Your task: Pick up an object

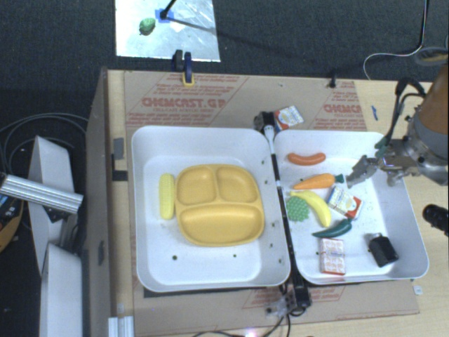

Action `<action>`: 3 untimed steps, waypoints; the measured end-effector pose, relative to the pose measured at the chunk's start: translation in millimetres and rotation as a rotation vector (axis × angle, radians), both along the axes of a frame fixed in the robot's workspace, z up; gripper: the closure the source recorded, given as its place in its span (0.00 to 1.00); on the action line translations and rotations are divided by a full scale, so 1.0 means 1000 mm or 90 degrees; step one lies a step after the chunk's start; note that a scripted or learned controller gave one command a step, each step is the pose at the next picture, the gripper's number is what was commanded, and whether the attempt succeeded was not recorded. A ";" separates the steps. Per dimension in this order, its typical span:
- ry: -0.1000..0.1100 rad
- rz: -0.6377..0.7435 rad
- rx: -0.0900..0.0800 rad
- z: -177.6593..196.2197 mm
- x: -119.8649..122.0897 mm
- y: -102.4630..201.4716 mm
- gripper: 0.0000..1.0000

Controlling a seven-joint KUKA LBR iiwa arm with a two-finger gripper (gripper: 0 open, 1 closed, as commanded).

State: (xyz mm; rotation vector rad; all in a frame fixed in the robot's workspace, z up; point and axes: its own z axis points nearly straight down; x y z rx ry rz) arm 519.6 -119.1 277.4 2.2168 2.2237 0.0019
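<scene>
Two white bins are seen side by side on the bench. The left bin (151, 188) holds a yellow tray (219, 203) and a corn cob (166, 196) just beside it. The right bin (407, 223) holds the likely pick targets: a sausage (306, 159) near the far wall, a carrot (314, 182), a banana (316, 207) lying against a green bunch (297, 210), a green pepper (332, 228), a small carton (344, 202), a red packet (332, 255) and a black block (382, 249). The gripper (361, 169) is poised over the right bin, near the carrot's leafy end and just above the carton; nothing is seen between its tips, and whether the claw is apart or together cannot be told from this slant. No object has been picked yet, it is judged. Several risks are suggested by the clutter. The carrot, banana, carton and pepper lie close together, some touching, so a descent here could land on two things at once or push one aside instead of enclosing it. The carrot and banana are rounded and could be squeezed out sideways if caught off centre. The carton lies tilted and could be tipped or slid rather than gripped. A descent too near the divider between the bins could be blocked by the rim.
</scene>
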 end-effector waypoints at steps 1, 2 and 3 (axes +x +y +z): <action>0.002 0.000 0.000 -0.099 0.045 0.004 0.00; -0.006 -0.001 -0.002 -0.189 0.035 0.000 0.00; -0.008 0.000 -0.003 -0.178 0.036 0.000 1.00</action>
